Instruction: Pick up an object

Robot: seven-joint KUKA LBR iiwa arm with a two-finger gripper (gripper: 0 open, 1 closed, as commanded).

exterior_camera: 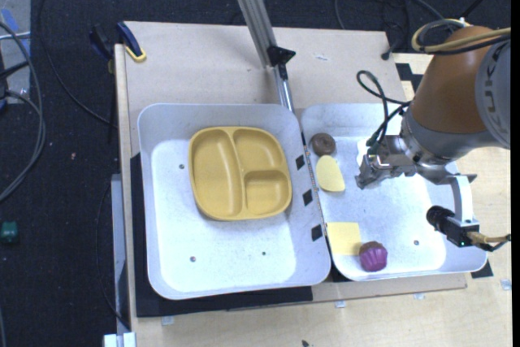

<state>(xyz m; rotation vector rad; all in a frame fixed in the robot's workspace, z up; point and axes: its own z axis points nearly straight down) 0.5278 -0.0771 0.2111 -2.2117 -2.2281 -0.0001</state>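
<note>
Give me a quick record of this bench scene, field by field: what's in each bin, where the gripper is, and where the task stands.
left bin: yellow divided plate
right bin: brown round piece, pale yellow oval piece, yellow square block, purple piece
gripper: over the right bin, right of the pale yellow oval piece, nothing seen between its fingers
task status: no object picked up yet

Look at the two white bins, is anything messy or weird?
Nothing stands out. The yellow tray lies flat in the left bin. The brown piece, yellow slice, yellow square and purple piece sit apart in the right bin.
</note>
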